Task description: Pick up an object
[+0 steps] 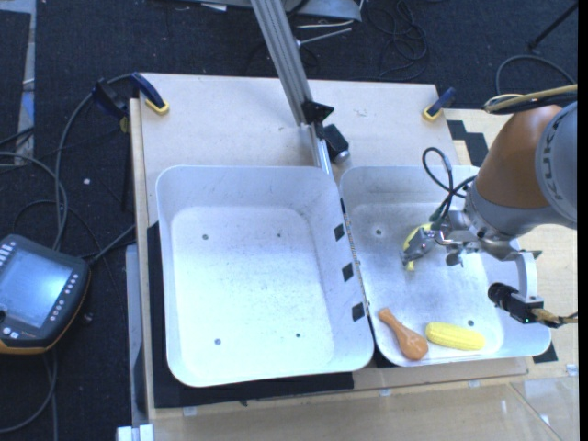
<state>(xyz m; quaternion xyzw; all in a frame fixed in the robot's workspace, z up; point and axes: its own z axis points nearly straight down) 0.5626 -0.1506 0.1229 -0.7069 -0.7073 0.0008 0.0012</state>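
While the gripper [415,249] hangs above the right bin [386,205], its claw clamped on a small yellow object [412,239], a corn cob [455,336] and wooden spoon [404,334] lie near that bin's front wall, likely spare picks.

Dark carpet floor [73,44], loose black cables [46,168], pale wooden bench [230,118], teach pendant [37,292]

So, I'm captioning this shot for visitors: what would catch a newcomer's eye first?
The grey arm with its orange band reaches in from the right, its claw low over the right bin by something small and yellow. Near that bin's front edge lie a yellow corn cob and an orange spoon-like piece.
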